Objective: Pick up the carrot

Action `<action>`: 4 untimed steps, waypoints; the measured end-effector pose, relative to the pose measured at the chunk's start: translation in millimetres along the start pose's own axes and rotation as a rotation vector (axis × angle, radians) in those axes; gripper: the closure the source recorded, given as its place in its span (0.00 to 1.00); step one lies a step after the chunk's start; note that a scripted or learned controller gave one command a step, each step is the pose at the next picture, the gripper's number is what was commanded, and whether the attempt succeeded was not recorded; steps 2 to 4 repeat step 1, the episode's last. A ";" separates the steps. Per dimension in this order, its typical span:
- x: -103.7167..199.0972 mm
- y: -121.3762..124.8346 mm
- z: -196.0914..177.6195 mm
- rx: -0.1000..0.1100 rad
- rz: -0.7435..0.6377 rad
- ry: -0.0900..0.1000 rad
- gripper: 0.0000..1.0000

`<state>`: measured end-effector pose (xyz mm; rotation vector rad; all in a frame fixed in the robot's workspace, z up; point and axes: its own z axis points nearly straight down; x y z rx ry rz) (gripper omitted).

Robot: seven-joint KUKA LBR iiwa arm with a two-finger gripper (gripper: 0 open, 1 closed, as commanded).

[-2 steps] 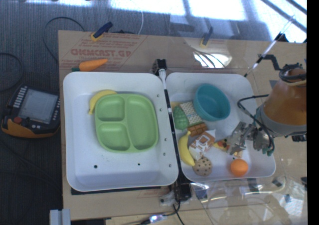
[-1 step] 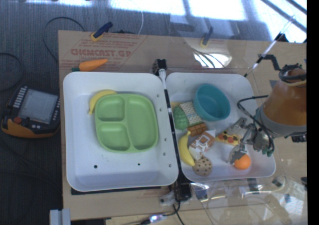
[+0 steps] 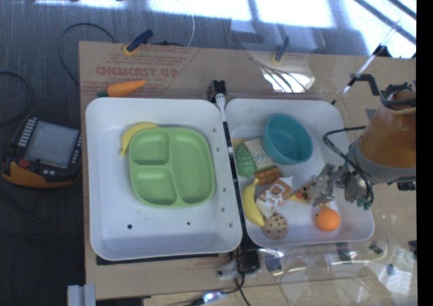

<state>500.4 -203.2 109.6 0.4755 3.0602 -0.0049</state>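
Observation:
An orange carrot [image 3: 126,87] lies on the brown bench top just beyond the far left corner of the left bin [image 3: 101,183], outside both bins. My gripper [image 3: 323,188] hangs low over the right bin [image 3: 352,233], at its right side, far from the carrot. It sits just above and left of an orange fruit [image 3: 327,219] and beside a white carton [image 3: 276,195]. A small orange bit [image 3: 301,195] lies next to the gripper; I cannot tell what it is.
The left bin holds a green divided plate [image 3: 169,166] and a banana [image 3: 135,134]. The right bin holds a teal bowl [image 3: 287,139], a second banana [image 3: 252,204], a cookie [image 3: 275,226] and a green item [image 3: 245,160]. A pendant [image 3: 44,152] lies on the floor at left.

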 end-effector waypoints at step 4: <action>0.4 0.2 0.4 0.000 0.000 0.001 0.00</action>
